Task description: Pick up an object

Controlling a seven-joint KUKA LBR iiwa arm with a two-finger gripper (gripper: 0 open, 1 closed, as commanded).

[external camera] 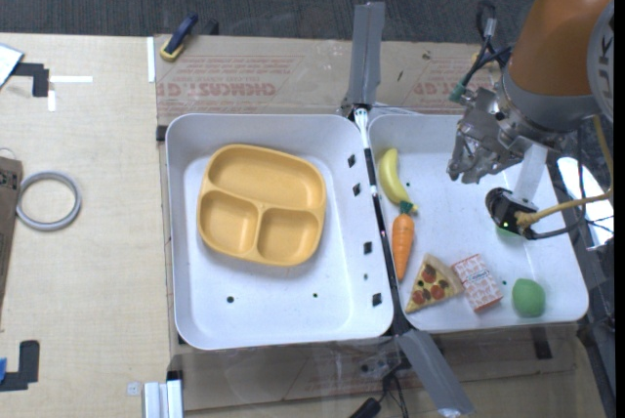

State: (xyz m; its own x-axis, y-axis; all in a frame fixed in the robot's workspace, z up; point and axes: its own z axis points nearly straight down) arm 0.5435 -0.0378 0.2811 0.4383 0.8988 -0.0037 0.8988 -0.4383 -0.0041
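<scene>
Light wooden bench (78, 289) on dark grey carpet, brown cardboard sheet (264, 79) behind the bins with mirrored red print I can't read, one roll of grey tape (46, 200) at left, one blue-yellow clamp (179, 36) on the cardboard edge. Two shallow white bins: left bin (195, 309) holds one yellow three-compartment plastic tray (262, 204); right bin (562, 255) holds one yellow toy banana (391, 174), one orange toy carrot (402, 243), one toy pizza slice (432, 284), one small red-white printed box (478, 282) (text too small), one green ball (528, 297). Grey two-finger gripper (472, 167) hangs over right bin's upper middle, beside the banana, nothing between the fingers, can't tell their spacing.
</scene>
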